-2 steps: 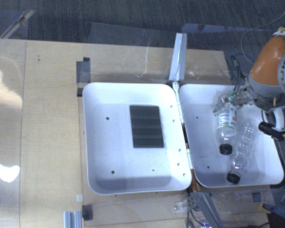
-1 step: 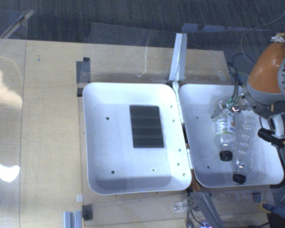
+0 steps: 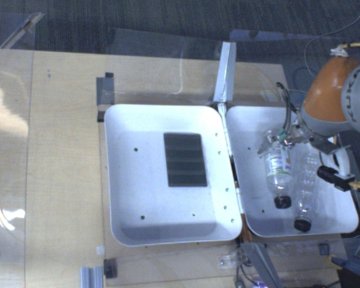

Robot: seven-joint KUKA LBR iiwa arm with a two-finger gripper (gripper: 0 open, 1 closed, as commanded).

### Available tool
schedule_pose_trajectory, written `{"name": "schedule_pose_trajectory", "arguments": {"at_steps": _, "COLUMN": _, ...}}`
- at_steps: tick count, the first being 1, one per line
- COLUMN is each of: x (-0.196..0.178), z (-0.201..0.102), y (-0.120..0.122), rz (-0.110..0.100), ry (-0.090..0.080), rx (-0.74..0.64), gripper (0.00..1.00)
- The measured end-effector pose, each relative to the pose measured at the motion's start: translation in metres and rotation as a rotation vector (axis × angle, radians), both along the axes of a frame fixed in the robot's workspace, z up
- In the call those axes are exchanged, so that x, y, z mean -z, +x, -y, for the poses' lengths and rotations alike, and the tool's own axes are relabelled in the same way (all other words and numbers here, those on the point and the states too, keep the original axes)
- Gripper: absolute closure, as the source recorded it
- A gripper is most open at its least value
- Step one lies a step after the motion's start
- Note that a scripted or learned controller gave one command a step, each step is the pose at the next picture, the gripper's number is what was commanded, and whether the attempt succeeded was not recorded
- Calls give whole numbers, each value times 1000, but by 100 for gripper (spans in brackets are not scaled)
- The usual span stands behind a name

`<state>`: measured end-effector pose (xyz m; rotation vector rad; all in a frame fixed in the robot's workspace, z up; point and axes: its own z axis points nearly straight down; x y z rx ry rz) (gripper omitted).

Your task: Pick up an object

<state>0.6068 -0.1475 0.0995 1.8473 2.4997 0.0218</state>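
Two clear plastic bottles with black caps lie in the right bin (image 3: 252, 179). One bottle (image 3: 278, 170) points its cap toward the front; the other bottle (image 3: 304, 197) lies beside it to the right, cap also frontward. A flat black ribbed block (image 3: 185, 159) rests in the middle of the left bin (image 3: 126, 179). My gripper (image 3: 281, 138) hangs low over the right bin at the far end of the first bottle, touching or just above its base. The wrist hides how it meets the bottle.
The grey arm with its orange band (image 3: 327, 95) covers the right bin's back right corner. A metal post (image 3: 224, 77) stands behind the gap between the bins. A dark fixture (image 3: 335, 177) sits at the right bin's right side.
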Motion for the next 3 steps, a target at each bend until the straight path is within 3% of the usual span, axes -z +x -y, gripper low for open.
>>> {"name": "schedule_pose_trajectory", "arguments": {"at_steps": 1, "x": 4, "z": -24, "y": 5, "rz": -8, "ry": 1, "rx": -45, "gripper": 0}}
{"name": "schedule_pose_trajectory", "arguments": {"at_steps": 2, "x": -9, "z": -25, "y": 7, "rz": -1, "ry": 2, "rx": -46, "gripper": 100}}
{"name": "schedule_pose_trajectory", "arguments": {"at_steps": 3, "x": -87, "z": -102, "y": 27, "rz": -28, "ry": 8, "rx": -72, "gripper": 100}}
